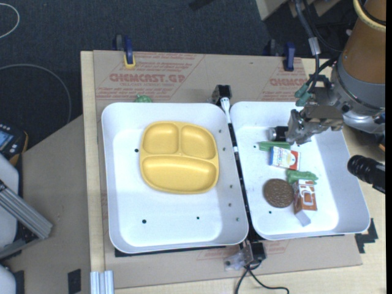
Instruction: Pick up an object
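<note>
My gripper [298, 136] hangs over the upper middle of the right bin [343, 219], its tips just above a small white, red and blue carton [283, 158]. A thin green stick [273, 146] lies along the carton's top edge, and a dark item [277, 131] sits left of the fingers. Lower down are a round brown cookie [279, 193], a green piece [301, 176] and a brown and white packet [305, 199]. Nothing shows between the fingers.
The left bin [122, 213] holds a yellow divided plate [179, 157]. Black clips [222, 94] sit on the seam between the bins. Blue clamps [128, 48] grip the board's far edge. A black cylinder [369, 171] juts in at the right.
</note>
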{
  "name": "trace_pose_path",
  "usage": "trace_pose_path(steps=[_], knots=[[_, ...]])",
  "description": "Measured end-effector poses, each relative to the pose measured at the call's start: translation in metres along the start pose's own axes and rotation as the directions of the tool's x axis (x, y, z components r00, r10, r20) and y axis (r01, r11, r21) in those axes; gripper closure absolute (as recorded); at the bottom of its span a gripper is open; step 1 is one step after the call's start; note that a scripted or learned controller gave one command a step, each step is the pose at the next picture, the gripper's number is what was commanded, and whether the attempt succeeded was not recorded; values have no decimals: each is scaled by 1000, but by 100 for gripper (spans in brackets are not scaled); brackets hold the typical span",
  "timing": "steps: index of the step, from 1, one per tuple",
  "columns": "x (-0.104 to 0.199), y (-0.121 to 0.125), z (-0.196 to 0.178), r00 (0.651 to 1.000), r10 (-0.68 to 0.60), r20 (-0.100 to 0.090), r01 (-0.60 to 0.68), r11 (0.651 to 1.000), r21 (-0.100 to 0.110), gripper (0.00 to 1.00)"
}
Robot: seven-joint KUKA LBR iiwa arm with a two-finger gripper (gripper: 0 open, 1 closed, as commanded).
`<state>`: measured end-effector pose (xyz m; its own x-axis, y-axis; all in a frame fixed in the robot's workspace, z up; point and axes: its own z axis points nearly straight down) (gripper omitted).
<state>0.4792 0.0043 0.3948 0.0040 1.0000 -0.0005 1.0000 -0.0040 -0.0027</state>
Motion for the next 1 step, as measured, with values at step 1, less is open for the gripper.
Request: trace_pose_path(steps=[1], knots=[[97,3,15,1000,-11,-1,11,1000,1,100]])
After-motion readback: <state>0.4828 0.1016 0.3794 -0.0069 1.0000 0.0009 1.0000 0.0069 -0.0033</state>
